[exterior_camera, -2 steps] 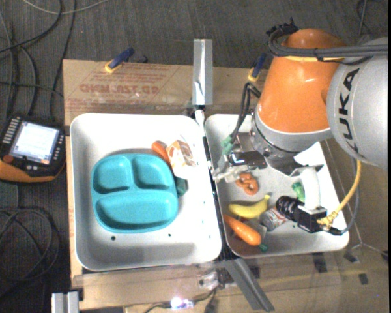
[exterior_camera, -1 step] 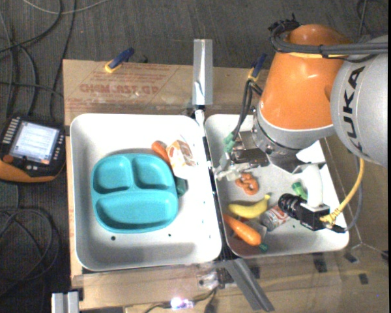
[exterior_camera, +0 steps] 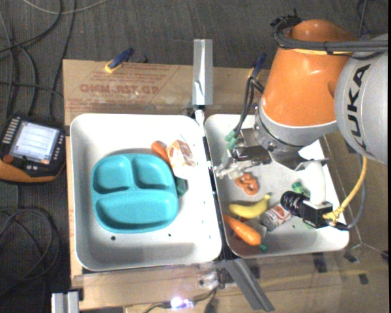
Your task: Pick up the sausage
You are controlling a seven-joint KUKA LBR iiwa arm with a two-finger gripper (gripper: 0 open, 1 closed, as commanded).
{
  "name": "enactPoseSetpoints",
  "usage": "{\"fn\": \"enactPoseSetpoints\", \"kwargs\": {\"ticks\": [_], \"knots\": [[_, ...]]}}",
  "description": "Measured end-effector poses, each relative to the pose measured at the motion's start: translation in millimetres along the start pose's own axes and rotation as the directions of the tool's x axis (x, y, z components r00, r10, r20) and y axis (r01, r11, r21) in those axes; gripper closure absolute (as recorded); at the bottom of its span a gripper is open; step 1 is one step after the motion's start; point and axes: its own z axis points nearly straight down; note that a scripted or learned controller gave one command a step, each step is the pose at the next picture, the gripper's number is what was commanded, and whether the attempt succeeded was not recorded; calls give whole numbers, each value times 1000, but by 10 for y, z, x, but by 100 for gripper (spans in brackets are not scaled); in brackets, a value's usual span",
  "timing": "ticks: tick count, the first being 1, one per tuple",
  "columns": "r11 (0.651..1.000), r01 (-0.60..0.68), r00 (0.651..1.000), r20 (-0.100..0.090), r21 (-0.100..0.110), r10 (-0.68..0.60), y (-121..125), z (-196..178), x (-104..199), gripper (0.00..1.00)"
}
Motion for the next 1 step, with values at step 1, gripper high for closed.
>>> {"fn": "enactPoseSetpoints", "kwargs": {"ticks": [1], "knots": [[1000, 0, 1000, 2, 3, 0, 2, -82, -2, 100]]}}
